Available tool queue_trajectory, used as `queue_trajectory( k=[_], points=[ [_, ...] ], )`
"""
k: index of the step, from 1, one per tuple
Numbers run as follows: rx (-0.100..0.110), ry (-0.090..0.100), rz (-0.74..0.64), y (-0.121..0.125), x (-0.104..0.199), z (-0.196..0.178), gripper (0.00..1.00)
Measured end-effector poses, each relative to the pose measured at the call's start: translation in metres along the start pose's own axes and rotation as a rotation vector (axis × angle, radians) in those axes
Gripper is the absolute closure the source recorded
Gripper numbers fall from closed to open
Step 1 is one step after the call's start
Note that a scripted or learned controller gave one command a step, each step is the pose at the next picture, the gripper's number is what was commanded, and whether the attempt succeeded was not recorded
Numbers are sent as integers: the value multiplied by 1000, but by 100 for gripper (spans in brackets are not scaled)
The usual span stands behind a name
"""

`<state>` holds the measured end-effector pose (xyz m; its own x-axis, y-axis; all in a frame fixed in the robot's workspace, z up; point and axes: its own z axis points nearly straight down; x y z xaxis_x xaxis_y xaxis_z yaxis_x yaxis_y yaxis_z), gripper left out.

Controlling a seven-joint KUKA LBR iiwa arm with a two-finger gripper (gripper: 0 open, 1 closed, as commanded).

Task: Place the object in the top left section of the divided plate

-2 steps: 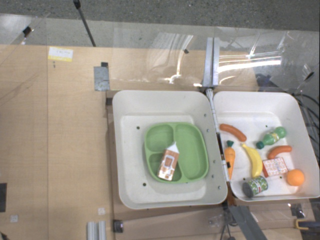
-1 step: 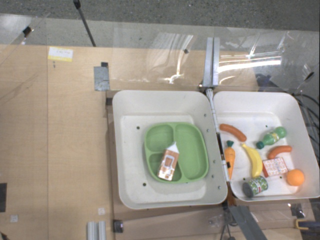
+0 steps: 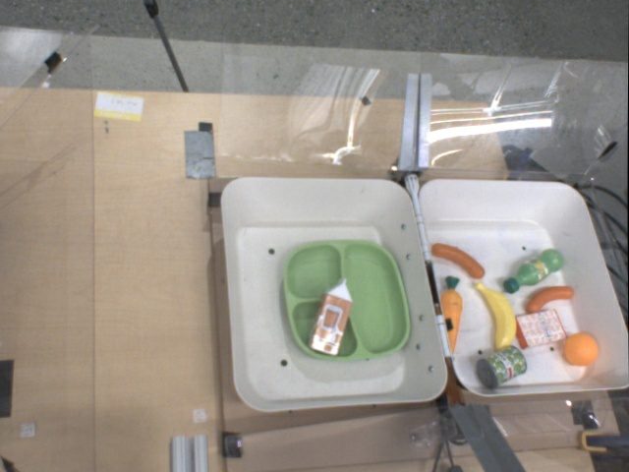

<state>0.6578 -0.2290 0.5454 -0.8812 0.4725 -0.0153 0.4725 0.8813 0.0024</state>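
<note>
A green divided plate (image 3: 378, 293) lies in the left white bin (image 3: 256, 264). A small carton with an orange and white label (image 3: 332, 323) lies in the plate's lower left section, its pointed white top reaching onto the divider toward the middle. The top left section (image 3: 313, 268) of the plate holds nothing.
The right bin (image 3: 491, 214) holds two sausages (image 3: 458, 259) (image 3: 548, 296), a carrot (image 3: 451, 313), a banana (image 3: 498, 313), a green bottle (image 3: 536, 268), a green can (image 3: 502, 367), a red and white box (image 3: 542, 328) and an orange (image 3: 581, 348). A metal divider (image 3: 417, 126) stands behind the bins.
</note>
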Motion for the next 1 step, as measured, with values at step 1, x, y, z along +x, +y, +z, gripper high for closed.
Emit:
queue_trajectory(
  k=[1],
  points=[
    [-1,0,81,-12,-2,-1,0]
  ],
)
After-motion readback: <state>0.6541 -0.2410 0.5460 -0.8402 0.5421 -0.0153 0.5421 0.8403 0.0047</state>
